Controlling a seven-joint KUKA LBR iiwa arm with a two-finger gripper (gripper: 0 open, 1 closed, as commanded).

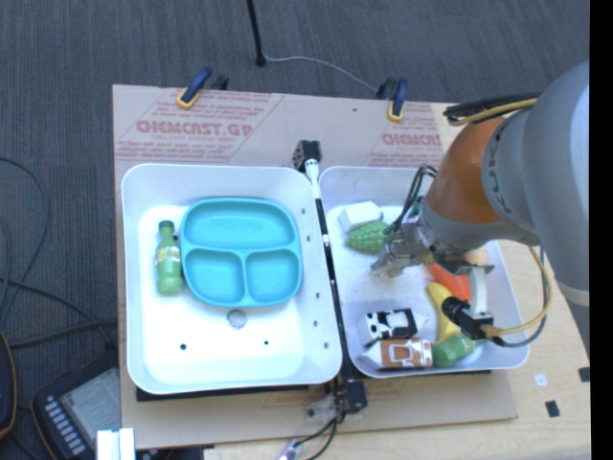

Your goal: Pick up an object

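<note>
You'll find the gripper (pixel 391 260) low in the right bin (pixel 512 290), just beside a green bumpy toy (pixel 367 237) near the divider; you cannot tell its opening. Around it lie a white block (pixel 359 215), orange piece (pixel 450 282), yellow piece (pixel 442 307), cow-patterned carton (pixel 391 324).

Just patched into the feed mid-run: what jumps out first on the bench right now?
The bulky grey arm with its orange band dominates the right side, its end effector low over the right bin beside a green bumpy toy. In the left bin, a bright blue divided tray stands out, with a small green bottle lying along its left edge.
</note>
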